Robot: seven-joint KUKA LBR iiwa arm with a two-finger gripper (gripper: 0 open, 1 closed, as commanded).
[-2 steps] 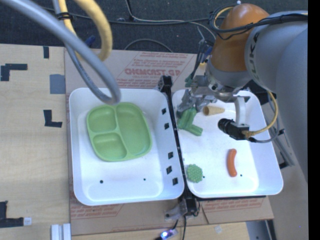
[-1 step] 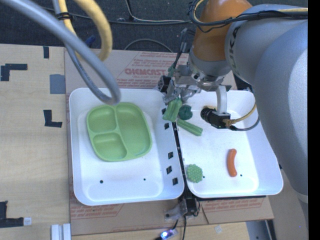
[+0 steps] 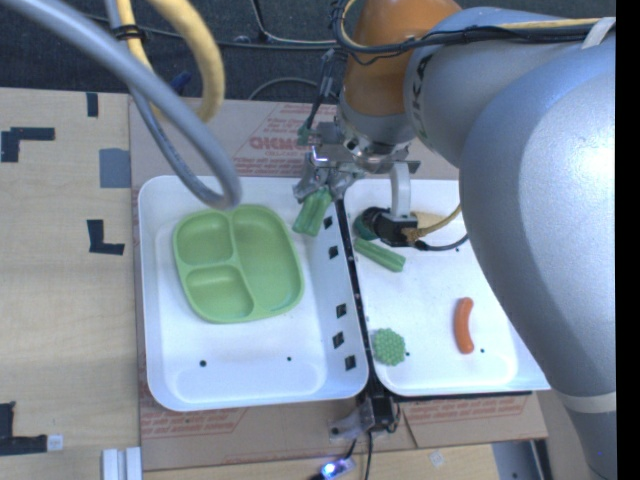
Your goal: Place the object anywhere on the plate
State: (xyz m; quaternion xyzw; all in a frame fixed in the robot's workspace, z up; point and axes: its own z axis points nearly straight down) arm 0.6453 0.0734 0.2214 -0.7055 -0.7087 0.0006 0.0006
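Jaws (image 3: 322, 183) closed on long green plastic vegetable piece (image 3: 312, 213), hanging tilted beneath them | green three-compartment plastic plate (image 3: 238, 263) lay lower left of jaws in left white bin (image 3: 160, 298) | orange sausage (image 3: 465, 325) far lower right

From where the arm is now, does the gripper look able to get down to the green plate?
Probably yes. The gripper hangs by the divider between the bins, with a green piece at its tip, and the green plate lies open in the left bin beside it.

The light green three-compartment plastic plate (image 3: 238, 264) looks smooth and matt; the shallow white plastic bins (image 3: 250, 378) look slightly glossy.
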